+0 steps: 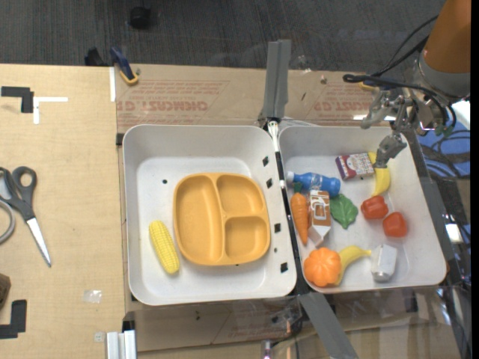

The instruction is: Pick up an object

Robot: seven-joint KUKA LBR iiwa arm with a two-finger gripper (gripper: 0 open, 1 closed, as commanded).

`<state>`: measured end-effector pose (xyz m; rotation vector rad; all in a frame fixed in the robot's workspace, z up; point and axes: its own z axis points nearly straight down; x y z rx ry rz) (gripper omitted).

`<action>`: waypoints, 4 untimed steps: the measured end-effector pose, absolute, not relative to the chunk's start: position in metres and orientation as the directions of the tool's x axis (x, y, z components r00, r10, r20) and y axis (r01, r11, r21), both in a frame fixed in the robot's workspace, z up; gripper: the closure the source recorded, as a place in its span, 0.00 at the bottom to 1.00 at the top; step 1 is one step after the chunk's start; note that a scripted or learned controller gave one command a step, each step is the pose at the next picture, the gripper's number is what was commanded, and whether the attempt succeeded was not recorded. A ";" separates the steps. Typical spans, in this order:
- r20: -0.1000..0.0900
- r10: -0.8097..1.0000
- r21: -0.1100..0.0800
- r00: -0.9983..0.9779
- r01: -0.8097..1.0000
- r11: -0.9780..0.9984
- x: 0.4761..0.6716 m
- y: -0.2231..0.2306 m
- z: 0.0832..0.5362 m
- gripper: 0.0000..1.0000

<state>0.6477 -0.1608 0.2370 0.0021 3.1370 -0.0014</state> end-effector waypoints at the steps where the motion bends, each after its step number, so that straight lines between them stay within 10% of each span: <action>1: -0.005 0.208 0.000 -0.978 0.208 0.978 0.658 -0.202 0.098 0.00; 2: -0.012 0.204 -0.002 -0.979 0.204 0.979 0.660 -0.201 0.110 1.00; 3: -0.011 0.322 0.001 -0.947 0.322 0.947 0.600 -0.164 0.098 1.00; 4: -0.013 0.614 0.005 -0.789 0.614 0.789 0.620 -0.191 0.098 1.00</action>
